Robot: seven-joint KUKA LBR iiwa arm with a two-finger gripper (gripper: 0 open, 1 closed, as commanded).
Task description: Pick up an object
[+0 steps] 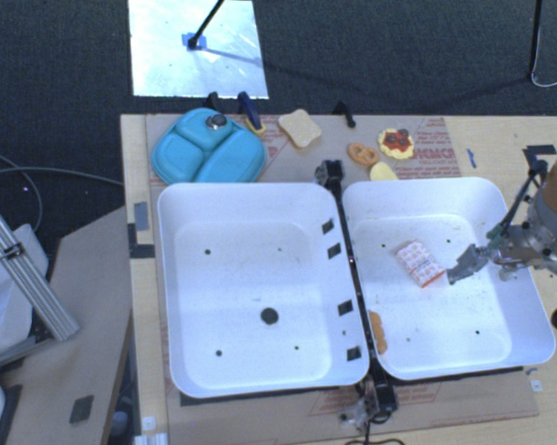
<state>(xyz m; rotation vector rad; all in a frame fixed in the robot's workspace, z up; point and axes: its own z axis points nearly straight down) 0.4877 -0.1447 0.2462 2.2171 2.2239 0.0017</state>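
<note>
1 packet [418, 262] lies in the right bin [502, 351]; my gripper [469, 263] hangs just right of it, whether clenched I cannot tell.

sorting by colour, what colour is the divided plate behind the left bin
Light blue; the divided plate shows in the camera view.

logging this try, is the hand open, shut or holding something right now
Hand: cannot be told whether it is open or shut. It sits just right of the small packet in the right bin, with nothing visibly held.
</note>
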